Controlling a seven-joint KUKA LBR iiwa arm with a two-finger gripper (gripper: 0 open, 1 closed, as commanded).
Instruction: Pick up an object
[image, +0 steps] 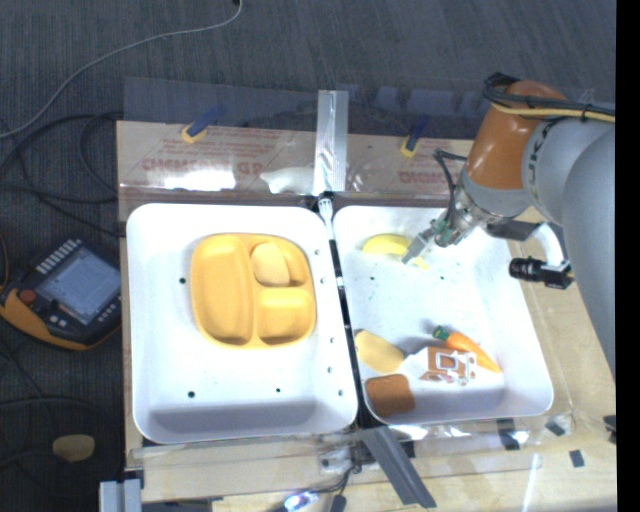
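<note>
Nearest in the right bin (520, 330), a brown block (390, 394), carton (452, 365) and carrot (470, 348) are seen. Farther back, the claw (418, 250) is set at the yellow piece (384, 245); approach step is judged. Finger state cannot be told; closing and lifting are called for next.

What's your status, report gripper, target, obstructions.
Gripper low in right bin, tips at the pale yellow piece; grasp unconfirmed. Carrot, brown block near front edge, apart. Nothing blocking.
</note>
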